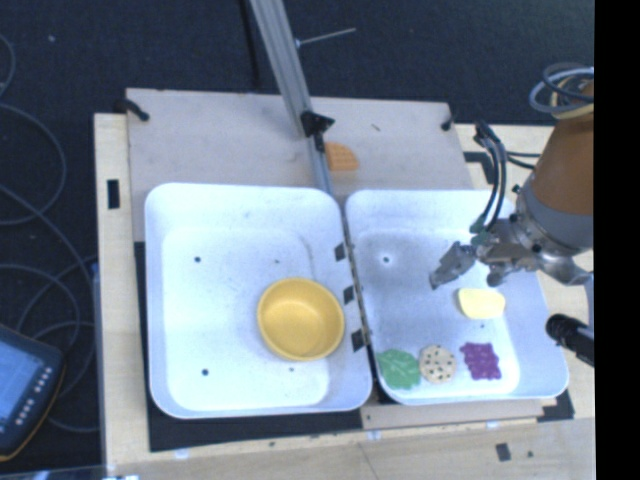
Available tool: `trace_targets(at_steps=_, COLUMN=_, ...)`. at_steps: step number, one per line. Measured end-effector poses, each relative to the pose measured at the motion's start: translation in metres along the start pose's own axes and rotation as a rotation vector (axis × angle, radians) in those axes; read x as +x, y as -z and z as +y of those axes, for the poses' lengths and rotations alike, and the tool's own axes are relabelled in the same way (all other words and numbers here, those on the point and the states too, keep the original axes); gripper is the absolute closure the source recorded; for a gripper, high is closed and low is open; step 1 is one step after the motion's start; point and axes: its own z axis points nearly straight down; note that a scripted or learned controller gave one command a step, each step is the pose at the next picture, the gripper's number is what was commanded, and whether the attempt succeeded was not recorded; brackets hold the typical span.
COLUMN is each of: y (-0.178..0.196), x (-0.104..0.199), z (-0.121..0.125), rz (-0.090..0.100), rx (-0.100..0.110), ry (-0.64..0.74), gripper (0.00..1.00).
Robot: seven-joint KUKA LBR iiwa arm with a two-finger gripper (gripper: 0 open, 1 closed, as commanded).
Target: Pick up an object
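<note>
The two-finger gripper (pixel 468 266) hung over the right shallow white bin (pixel 400 218), carried in from the right by the grey arm with the orange band (pixel 565 168). Its jaws stood spread apart, with nothing between them; one dark finger (pixel 448 266) reached toward the bin's middle and the other (pixel 497 270) lay nearer the arm. Just below the jaws, on the arm's side, lay a pale yellow, flat, rounded soft-looking piece (pixel 481 303), the closest candidate for the pick; whether the nearer finger touched it could not be told. Farther below the jaws, along the bin's near wall, three small flat items sat in a row: a green leaf-shaped piece (pixel 399 368), a round tan speckled cookie-like disc (pixel 436 363) and a purple bumpy grape-like cluster (pixel 481 360). Well beyond the jaws, across the divider, a yellow round plastic bowl (pixel 300 318) rested upright in the left shallow white bin (pixel 190 228). The spread posture suited an approach, since the fingers had to straddle an item before closing. Judged from this arrangement, the pick was not yet made, and the flat pieces would offer little height to pinch.
</note>
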Motion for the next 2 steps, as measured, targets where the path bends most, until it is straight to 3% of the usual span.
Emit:
trace_targets(at_steps=1, y=0.0, x=0.0, z=0.0, rz=0.0, rx=0.0, ry=-0.002, gripper=0.0)
trace_targets(at_steps=2, y=-0.061, x=-0.007, z=0.002, rz=-0.001, rx=0.008, ry=-0.004, gripper=0.0)
